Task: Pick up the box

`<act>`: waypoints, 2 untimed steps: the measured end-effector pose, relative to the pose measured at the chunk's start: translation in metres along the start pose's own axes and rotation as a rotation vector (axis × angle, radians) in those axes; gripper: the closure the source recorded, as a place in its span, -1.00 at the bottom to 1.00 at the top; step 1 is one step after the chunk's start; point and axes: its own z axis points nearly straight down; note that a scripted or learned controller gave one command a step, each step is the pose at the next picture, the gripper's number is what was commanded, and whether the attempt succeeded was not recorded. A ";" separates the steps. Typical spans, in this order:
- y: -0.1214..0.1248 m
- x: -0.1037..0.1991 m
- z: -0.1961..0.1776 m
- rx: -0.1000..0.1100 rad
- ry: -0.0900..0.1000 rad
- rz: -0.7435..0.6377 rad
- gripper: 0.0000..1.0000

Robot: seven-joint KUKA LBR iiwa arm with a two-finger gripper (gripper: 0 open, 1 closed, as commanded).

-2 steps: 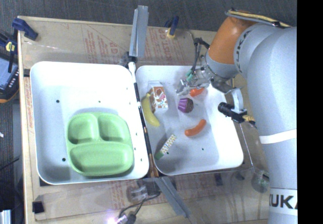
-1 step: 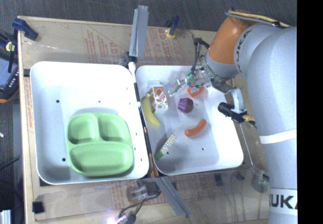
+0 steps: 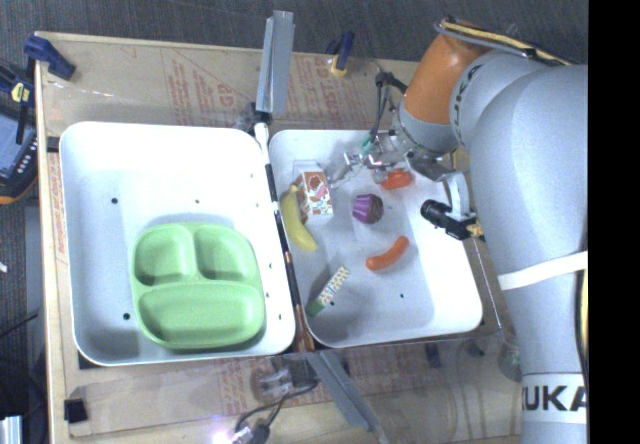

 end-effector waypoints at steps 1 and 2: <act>-0.060 0.015 0.000 0.002 0.001 -0.130 -1.00; -0.060 0.015 -0.010 0.003 0.000 -0.135 1.00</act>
